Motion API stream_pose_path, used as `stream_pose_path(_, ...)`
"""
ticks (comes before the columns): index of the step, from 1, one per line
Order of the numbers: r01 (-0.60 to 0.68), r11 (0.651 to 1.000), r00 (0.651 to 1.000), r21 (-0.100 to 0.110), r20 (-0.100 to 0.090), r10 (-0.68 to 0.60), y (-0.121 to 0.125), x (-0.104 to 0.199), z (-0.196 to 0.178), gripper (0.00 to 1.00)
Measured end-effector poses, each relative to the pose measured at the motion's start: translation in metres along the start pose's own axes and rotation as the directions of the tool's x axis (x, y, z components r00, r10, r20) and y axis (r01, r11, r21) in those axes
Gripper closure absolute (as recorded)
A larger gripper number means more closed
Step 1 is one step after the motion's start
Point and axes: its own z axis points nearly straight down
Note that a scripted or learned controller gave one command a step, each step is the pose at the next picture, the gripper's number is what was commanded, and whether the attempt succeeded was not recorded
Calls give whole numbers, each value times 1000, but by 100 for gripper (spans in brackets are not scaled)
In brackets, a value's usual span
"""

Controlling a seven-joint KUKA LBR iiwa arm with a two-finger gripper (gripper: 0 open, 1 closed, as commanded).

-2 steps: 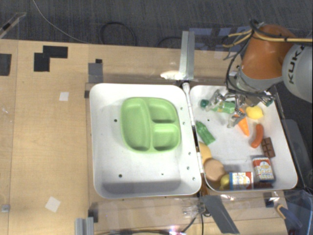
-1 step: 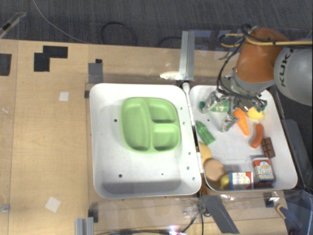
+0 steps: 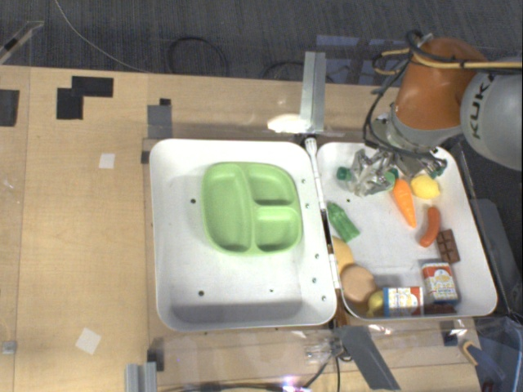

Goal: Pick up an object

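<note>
My gripper [image 3: 369,175] hangs low over the far left part of the right bin [image 3: 482,288], under the orange wrist band. Just to its right lie an orange carrot [image 3: 404,203] and a yellow lemon [image 3: 425,189]. A small green bit [image 3: 344,172] shows at the gripper's left edge; I cannot tell what it is or whether it is held. A green pepper-like piece [image 3: 343,223] lies below the gripper near the bin's left wall.
The right bin also holds a red-orange sausage [image 3: 429,226], a brown chocolate bar [image 3: 446,245], a red box [image 3: 440,284], a blue-labelled can [image 3: 402,300] and a round bun [image 3: 357,281]. A green divided tray [image 3: 249,207] sits in the left bin [image 3: 176,292].
</note>
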Motion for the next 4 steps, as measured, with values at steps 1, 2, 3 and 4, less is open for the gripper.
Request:
stream_pose_path(1,1,1000,1000,-14,-23,-1,2,6,4,0)
stream_pose_path(2,-116,993,993,-22,-38,115,4,8,15,0)
stream_pose_path(3,-240,971,971,-3,-8,240,15,27,15,0)
stream_pose_path(4,-236,972,972,2,5,236,14,22,-1,100)
